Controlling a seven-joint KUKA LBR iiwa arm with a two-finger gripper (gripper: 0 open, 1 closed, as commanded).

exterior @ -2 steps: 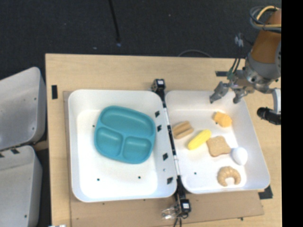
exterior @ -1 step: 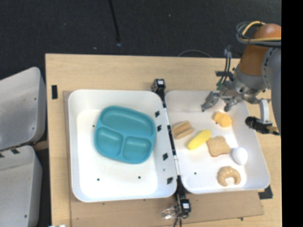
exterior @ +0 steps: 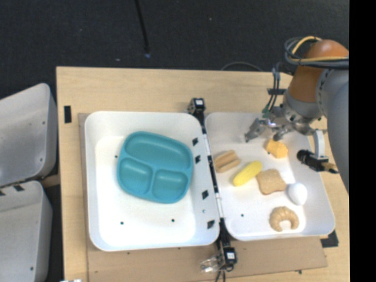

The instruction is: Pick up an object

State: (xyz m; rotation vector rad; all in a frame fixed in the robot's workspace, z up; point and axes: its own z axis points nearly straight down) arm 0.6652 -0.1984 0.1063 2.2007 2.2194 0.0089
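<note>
gripper (exterior: 268, 131) hangs with fingers spread wide over the right bin (exterior: 235, 216), just above a chunky yellow-orange cheese wedge (exterior: 278, 150), holding nothing

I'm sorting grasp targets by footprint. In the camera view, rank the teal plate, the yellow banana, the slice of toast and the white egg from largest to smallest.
1. teal plate, by far the largest.
2. yellow banana and slice of toast: too alike to rank; the banana is longer, the toast broader.
3. white egg, the smallest.

Teal divided plate (exterior: 155, 167), white bins (exterior: 106, 228), yellow banana (exterior: 247, 173), orange cheese wedge (exterior: 278, 149), white egg (exterior: 296, 192), tan croissant (exterior: 284, 218)
</note>
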